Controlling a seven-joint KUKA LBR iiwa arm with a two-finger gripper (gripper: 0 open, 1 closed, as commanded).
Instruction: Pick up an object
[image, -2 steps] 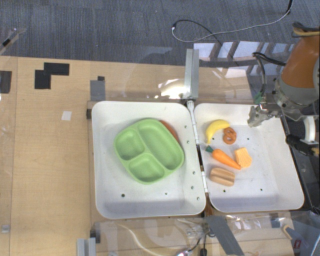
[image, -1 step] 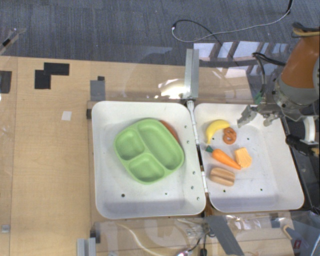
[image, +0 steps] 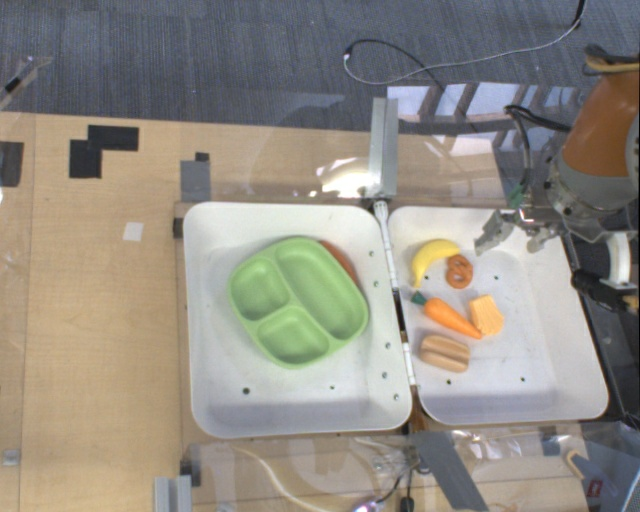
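The right bin (image: 540, 390) holds a yellow banana (image: 433, 259), a small reddish-brown pretzel-like ring (image: 459, 271), an orange carrot (image: 450, 317), an orange cheese wedge (image: 488, 315) and a tan hot dog bun (image: 444, 352). My gripper (image: 516, 232) hovers over the bin's upper right part, to the right of the banana and ring, apart from them. Its two fingers stand spread, with nothing between them.
The left bin (image: 215, 390) carries a green divided plate (image: 298, 300), with a reddish thing (image: 343, 260) peeking out behind its upper right rim. A metal divider post (image: 384, 150) rises between the bins. Cables and a rack lie at the back right.
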